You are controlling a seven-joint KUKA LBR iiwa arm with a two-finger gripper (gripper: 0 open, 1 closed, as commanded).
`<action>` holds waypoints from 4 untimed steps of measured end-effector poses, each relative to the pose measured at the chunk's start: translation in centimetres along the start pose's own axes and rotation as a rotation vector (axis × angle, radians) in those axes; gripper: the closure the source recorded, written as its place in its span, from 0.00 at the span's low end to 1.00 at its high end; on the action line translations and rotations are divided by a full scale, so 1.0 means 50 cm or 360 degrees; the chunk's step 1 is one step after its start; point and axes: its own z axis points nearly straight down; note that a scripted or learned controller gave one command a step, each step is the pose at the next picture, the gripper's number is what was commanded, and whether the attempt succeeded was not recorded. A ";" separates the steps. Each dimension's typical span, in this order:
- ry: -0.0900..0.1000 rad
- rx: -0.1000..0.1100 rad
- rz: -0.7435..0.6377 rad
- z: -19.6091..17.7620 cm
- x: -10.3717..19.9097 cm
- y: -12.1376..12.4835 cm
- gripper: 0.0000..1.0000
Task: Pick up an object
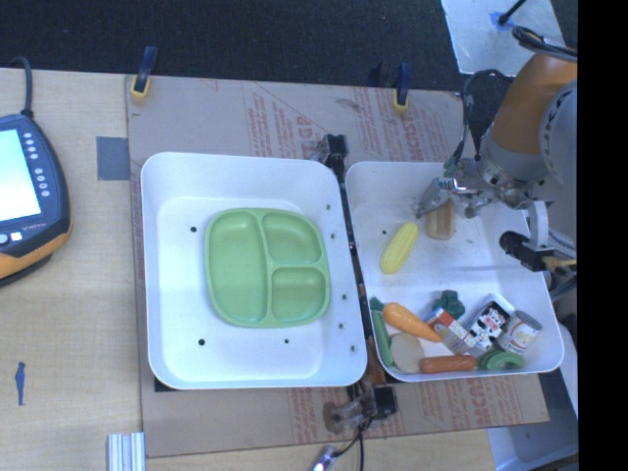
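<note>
**Robot claw low over the right bin, at a small tan object**

A grey robot arm [535, 116] with an orange band reaches in from the right side of a cardboard-covered table [245, 116]. Its claw [444, 196] hangs low over the far part of the right white bin [368, 263]. The metal fingers [429, 202] are splayed a moderate way apart. A small tan, cork-like object [440, 222] sits right at the claw, just below the fingertips; whether the fingers actually grip it or only touch it cannot be told from this angle.

Just to the left of the claw and a little nearer the viewer, a yellow corn cob toy [398, 247] lies tilted on the bin floor, apart from the tan object.

Further toward the viewer from the claw, a cluster of toys fills the near edge of the same bin: an orange carrot [410, 320], a red-orange sausage-shaped piece [446, 364], a pale round piece [405, 348], a green ring [503, 361], and a small black-and-white printed item [488, 322]. They lie touching or overlapping.

Well to the left of the claw, the left white bin [167, 263] holds a green divided plate [266, 266], lying flat in its middle.

Far left of the claw, at the table's edge, rests a control pendant [25, 194] with an orange rim and a lit screen.
</note>
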 end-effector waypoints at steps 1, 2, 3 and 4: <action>0.0003 0.0008 -0.0005 0.001 0.049 -0.001 0.00; 0.0000 0.0002 0.0000 0.000 -0.004 0.000 0.00; 0.0002 0.0008 -0.0006 0.001 0.072 -0.001 0.00; 0.0001 0.0010 -0.0007 0.001 0.116 -0.001 0.00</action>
